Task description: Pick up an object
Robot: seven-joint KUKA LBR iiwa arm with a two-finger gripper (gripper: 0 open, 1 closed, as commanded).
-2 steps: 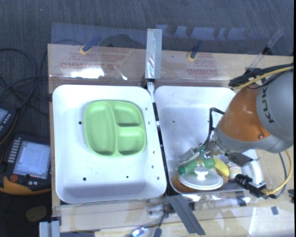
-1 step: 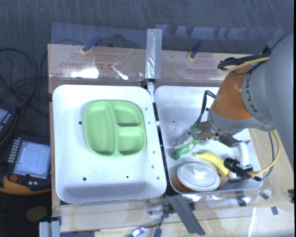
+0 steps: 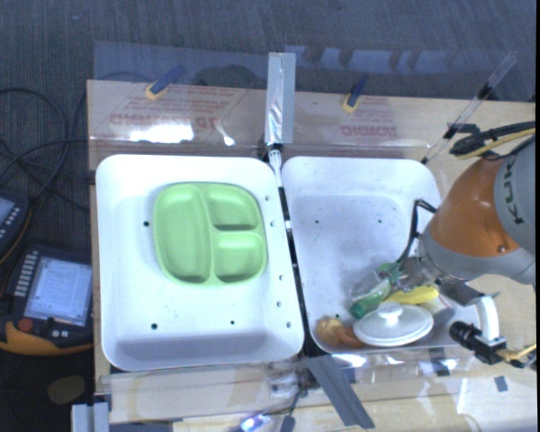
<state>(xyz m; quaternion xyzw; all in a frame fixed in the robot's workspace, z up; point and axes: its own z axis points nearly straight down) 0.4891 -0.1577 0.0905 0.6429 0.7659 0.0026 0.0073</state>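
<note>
At five o'clock in the right bin (image 3: 342, 187), the gripper (image 3: 405, 275), its grasp state impossible to tell, should descend squarely over one item in the clutter (image 3: 387, 309).

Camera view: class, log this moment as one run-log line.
arm: over right white bin | gripper: low among piled items, grasp unclear | white round lid: right bin | green divided plastic tray: left white bin
</note>
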